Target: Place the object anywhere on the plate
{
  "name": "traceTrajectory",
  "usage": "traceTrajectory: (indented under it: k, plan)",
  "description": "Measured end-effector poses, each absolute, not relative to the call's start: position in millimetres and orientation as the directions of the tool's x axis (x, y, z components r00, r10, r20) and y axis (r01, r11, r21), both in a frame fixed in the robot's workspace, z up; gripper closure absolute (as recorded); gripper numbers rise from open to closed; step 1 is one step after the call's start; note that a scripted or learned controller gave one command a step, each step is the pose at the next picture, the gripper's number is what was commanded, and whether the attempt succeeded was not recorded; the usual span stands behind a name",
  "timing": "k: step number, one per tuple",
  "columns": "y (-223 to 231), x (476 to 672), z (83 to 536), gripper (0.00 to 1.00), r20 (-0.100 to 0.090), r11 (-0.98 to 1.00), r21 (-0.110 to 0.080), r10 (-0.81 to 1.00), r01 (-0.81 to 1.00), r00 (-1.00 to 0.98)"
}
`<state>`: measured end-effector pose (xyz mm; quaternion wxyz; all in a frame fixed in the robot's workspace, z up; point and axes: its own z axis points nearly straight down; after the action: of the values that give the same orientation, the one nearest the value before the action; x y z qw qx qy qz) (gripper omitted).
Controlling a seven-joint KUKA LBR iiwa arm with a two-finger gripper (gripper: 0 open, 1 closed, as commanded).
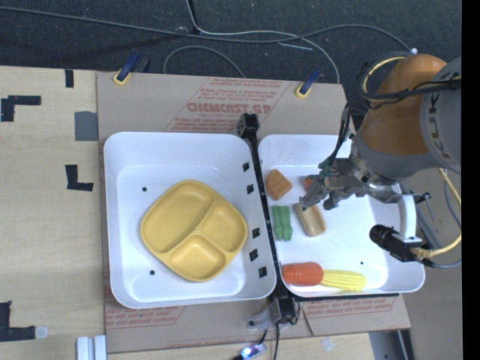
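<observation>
Five objects: are seen loose in the right bin (346,240); none is seen gripped, and which one the task means cannot be told.
Tan roll (311,221): lies just under the gripper (317,196), nearest to it of the five; short, rounded, pale brown, laid at a slight slant on the white floor.
Orange-brown piece (278,184): just left of the gripper, close to the wall shared by the two bins.
Green piece (282,223): below and left of the gripper, beside the tan roll but apart from it, laid along the shared wall.
Carrot (302,274) and corn cob (343,280): well below the gripper, end to end along the near wall of the right bin.
Gripper state: cannot be told from this slant, as the dark parts are merged with the wrist above.
Plate (195,229): well to the left of the gripper, across the shared wall, in the left bin (127,163); yellow, three compartments, set at a diagonal.
Open room: bare floor is seen below and right of the gripper, between the tan roll and the corn cob; a white margin is left all round the plate.
Edges: black clips (255,233) are set along the shared wall, between gripper and plate.
</observation>
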<state>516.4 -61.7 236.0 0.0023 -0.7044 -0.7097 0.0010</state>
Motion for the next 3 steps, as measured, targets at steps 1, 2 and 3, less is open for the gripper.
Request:
traceTrajectory:
  k: [1, 2, 3]
  plan:
    - [-10.9, 532.1, 220.1, 1.0, 0.0, 0.006, -0.006, 1.0, 1.0, -0.006]
    - [35.8, 558.6, 225.0, 1.0, 0.001, 0.007, -0.004, 1.0, 1.0, -0.007]
    - [83.8, 582.9, 214.2, 1.0, 0.0, 0.007, -0.005, 1.0, 1.0, -0.007]
